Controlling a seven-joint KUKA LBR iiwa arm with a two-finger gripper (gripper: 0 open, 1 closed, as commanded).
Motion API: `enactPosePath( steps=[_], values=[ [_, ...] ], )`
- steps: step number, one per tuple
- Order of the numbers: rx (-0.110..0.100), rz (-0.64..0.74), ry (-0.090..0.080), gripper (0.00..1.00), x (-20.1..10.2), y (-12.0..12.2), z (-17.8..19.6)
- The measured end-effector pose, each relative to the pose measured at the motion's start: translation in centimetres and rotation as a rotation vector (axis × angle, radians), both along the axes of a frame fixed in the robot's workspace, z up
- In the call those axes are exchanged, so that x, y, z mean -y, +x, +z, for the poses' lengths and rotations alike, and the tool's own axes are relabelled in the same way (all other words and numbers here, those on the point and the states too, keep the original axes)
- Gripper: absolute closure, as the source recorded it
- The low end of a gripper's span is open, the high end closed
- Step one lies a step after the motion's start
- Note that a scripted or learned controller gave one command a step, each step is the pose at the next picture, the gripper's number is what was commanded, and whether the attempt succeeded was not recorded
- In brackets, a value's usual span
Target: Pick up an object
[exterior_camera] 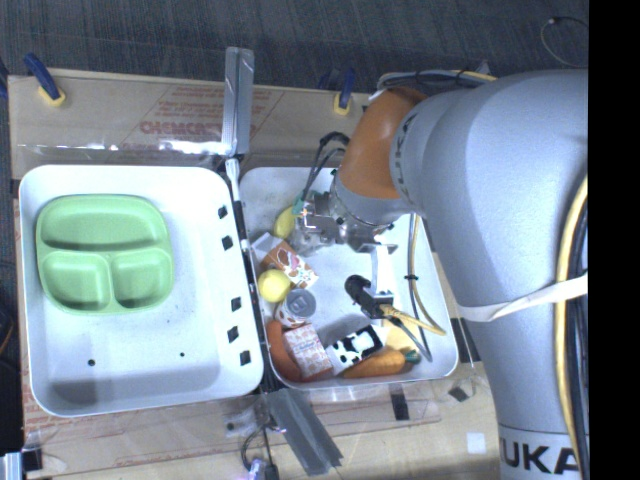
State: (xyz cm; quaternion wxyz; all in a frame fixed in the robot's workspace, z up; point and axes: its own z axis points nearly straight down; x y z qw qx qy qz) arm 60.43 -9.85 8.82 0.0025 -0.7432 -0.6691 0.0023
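Grey arm (500, 168) reaching from the right into the right bin (440, 298), pincer (318, 218) low over the clutter – finger state cannot be told, lemon (274, 286) just below it, green divided tray (103, 251) in the left bin (60, 368)

The bench (120, 108) bears two white bins (60, 388) side by side.

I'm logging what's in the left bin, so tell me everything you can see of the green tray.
The green tray is a pale green, plastic-looking divided dish with rounded corners. It has three compartments: one long one along the far side and two smaller ones side by side nearer the camera. It lies flat and upright in the upper left part of the left white bin, resting on the bin floor. Nothing sits in its compartments, and nothing else touches it.
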Motion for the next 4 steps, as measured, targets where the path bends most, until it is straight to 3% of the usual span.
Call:
enactPosePath(
  steps=[1, 2, 3, 4],
  values=[
    [0.004, -0.04, -0.002, 1.0, -3.7, 1.5, 11.5],
    [0.006, 0.24, -0.001, 1.0, -8.2, 4.7, 11.4],
    [0.005, 0.24, -0.001, 0.0, -8.2, 4.7, 11.4],
    [0.006, 0.401, -0.001, 0.0, -2.7, 3.1, 16.4]
  ],
)
